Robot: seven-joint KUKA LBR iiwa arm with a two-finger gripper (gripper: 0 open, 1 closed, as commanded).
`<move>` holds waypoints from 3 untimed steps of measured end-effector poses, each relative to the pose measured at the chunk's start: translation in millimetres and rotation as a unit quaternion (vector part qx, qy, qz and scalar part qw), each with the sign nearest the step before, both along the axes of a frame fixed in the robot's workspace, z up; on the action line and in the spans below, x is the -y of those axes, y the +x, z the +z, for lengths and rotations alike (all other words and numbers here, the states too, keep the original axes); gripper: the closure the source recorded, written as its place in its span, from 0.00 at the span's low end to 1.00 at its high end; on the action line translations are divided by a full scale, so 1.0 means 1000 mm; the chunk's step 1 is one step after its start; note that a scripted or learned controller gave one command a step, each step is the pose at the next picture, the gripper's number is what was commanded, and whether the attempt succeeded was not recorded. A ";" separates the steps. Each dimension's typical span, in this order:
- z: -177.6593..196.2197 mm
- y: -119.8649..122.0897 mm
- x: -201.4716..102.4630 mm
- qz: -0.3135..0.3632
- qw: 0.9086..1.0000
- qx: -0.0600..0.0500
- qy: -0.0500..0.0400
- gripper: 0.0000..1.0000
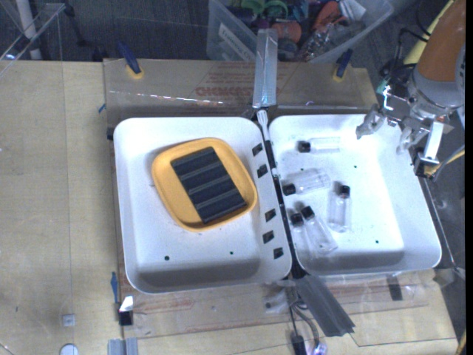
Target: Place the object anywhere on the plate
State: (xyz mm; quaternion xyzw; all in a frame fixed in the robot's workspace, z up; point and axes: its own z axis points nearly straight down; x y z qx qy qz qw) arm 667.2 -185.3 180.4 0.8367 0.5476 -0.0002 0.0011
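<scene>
So the gripper [405, 128] is hanging over the far right corner of the right bin [384, 242], right around the rim, with the grey arm and its orange band [447, 46] coming in from the right above it. Its fingers look spread apart and there's nothing between them, so it's got hold of nothing.

The vials are all down in that same bin, to the left of the gripper and nearer the camera. Closest one [319, 146] lies flat just to the gripper's left, black cap pointing away from it. A second vial [304, 182] is further left and lower, near the divider. A third [339, 204] sits well below the gripper, roughly mid-bin, cap end up toward the far side. The fourth [314, 228] is the furthest off, down-left, next to the third one. None of them touches the gripper.

The plate [166, 191] is yellow with a dark ribbed block [209, 184] on it, way off to the gripper's left in the left bin [140, 257].
</scene>
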 end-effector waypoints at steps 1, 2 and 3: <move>0.033 -0.010 -0.062 -0.029 1.000 -0.002 0.002 0.00; 0.030 0.000 -0.073 -0.040 0.999 -0.001 0.001 0.00; 0.062 0.000 -0.090 -0.054 0.999 0.000 0.001 0.00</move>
